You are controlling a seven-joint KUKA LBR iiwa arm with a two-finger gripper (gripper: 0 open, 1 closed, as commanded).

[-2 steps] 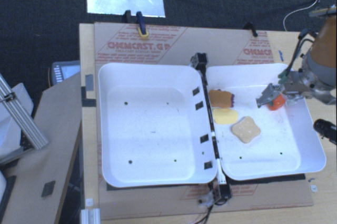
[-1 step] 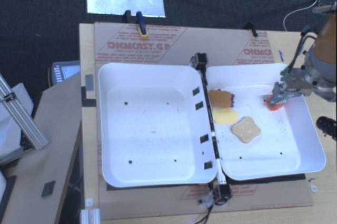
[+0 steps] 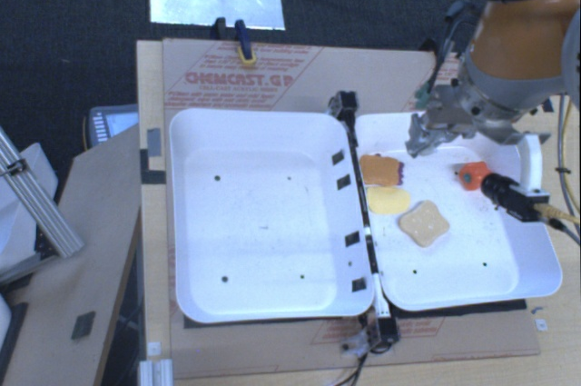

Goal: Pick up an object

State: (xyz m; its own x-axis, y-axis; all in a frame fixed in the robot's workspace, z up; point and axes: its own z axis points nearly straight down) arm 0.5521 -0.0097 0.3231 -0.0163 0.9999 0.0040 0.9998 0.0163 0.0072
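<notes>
4 objs (image 3: 424, 222) in rt bin (image 3: 508, 284)

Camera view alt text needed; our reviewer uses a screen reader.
The gripper hangs over the right bin, above an orange-brown slab, a yellow disc, a toast-shaped piece and a small orange object. The left bin adjoins it.

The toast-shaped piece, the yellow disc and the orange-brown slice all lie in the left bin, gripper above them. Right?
Wrong bin. The camera view shows the toast-shaped piece, yellow disc and orange-brown slice in the right bin, with the gripper above them.
</notes>
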